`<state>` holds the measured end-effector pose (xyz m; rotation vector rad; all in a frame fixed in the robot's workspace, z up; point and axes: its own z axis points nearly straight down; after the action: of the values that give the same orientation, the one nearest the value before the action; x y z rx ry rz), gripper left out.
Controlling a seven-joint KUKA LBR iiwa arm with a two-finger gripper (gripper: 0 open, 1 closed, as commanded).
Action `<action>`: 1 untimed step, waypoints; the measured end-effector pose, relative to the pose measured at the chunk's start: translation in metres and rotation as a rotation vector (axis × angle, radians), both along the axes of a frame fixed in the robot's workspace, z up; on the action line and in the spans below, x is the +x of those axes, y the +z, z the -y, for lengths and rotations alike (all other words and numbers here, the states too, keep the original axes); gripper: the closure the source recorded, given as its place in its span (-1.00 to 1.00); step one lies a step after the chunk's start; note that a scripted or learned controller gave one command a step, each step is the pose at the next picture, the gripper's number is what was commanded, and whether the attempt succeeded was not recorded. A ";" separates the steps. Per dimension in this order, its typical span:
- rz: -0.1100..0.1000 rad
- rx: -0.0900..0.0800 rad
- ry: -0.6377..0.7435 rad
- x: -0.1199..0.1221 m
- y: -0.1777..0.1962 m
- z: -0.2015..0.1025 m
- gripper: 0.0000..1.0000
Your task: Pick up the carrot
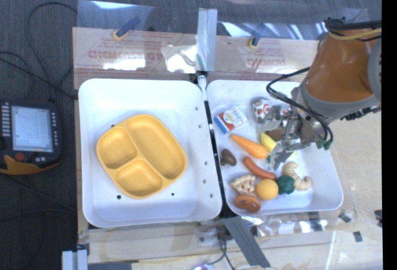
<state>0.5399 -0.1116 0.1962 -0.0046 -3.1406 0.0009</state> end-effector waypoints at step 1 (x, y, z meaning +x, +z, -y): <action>0.006 0.000 -0.024 0.011 -0.094 -0.007 -1.00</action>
<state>0.5510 -0.1045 0.1018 -0.0424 -3.1460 0.0015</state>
